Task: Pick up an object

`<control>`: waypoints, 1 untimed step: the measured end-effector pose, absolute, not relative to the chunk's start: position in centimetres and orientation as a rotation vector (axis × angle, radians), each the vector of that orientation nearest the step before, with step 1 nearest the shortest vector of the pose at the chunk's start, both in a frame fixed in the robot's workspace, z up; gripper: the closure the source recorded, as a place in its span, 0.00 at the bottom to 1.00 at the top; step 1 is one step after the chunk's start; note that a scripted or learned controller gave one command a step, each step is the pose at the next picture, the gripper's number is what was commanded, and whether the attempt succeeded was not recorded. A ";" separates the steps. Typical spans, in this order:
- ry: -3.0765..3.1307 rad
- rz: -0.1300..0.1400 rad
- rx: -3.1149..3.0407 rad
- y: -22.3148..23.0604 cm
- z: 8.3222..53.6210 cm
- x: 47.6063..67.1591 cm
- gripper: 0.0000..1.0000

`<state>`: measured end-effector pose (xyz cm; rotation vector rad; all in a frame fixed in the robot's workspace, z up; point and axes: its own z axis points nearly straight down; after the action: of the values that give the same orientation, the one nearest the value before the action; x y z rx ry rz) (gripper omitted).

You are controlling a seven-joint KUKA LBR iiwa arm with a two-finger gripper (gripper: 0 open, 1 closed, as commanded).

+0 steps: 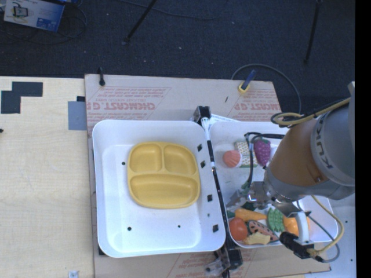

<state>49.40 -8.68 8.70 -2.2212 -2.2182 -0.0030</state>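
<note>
down over the right bin the grey arm leans in from the right, its orange band plain above the wrist, and the tool sits low among the toy food at the near end of that bin. whether the tool is released or clenched, i cannot tell, the wrist covers it from above.

now the pile: a red tomato sits at the near left corner of the right bin, an orange carrot lies just above it, a green piece rests to the carrot's right, and a mixed slice that looks like pizza lies beside the tomato, all bunched close together just under the arm. further back in the same bin, a pinkish round fruit sits near the divider, a pale corn-like piece just beside it, and a purple piece next to that, hard against the arm's edge.

over to the left bin: a yellow divided plate lies flat in the middle, three compartments up, well apart from the arm.

both bins rest on a cardboard sheet on the light table. a blue box sits on the dark floor at far left.
</note>
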 end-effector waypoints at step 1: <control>-2.209 -0.001 -2.222 -8.7 9.4 49.4 1.00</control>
<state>49.42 -8.73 9.45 -2.2221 -2.2087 -0.0007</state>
